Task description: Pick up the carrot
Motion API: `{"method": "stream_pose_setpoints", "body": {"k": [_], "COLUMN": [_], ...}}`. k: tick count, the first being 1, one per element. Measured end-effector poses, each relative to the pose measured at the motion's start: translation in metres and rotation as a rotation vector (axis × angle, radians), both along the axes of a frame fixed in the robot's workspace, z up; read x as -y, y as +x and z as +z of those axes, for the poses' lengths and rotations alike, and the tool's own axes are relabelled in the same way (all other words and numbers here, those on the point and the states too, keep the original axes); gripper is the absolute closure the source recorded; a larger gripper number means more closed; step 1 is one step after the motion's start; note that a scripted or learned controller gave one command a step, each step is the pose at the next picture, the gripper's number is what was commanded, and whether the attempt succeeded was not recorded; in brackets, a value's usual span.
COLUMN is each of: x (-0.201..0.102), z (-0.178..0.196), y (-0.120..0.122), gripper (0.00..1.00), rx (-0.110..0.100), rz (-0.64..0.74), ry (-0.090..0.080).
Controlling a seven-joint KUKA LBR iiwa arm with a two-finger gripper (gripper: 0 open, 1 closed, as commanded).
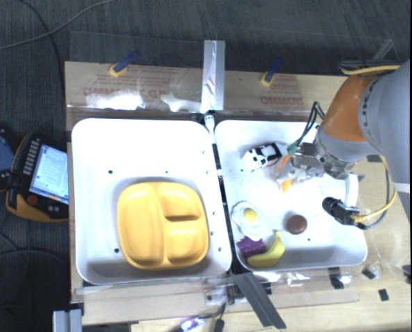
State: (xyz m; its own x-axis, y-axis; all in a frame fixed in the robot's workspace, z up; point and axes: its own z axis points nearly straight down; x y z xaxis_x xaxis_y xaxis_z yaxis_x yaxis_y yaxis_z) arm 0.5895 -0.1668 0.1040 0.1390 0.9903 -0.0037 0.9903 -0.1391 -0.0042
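The carrot is a small orange piece in the right bin, mostly covered by the gripper; only orange bits show at the gripper's lower and upper left edges. My gripper hangs low over the upper middle of the right bin, directly above the carrot. The grey arm with its orange band reaches in from the right. How the gripper and the carrot meet is hidden by the gripper's body.
Close to the gripper's left lies a black-and-white toy. A fried egg, a brown disc, a banana and a purple item lie lower in the right bin. A yellow divided plate sits in the left bin.
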Motion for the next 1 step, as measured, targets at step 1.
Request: {"method": "stream_pose_setpoints", "body": {"k": [1], "x": [-0.0527], "z": [0.1273], "y": [0.0213], "gripper": [1.00], "rx": [0.002], "rz": [0.269], "ry": [0.000]}}
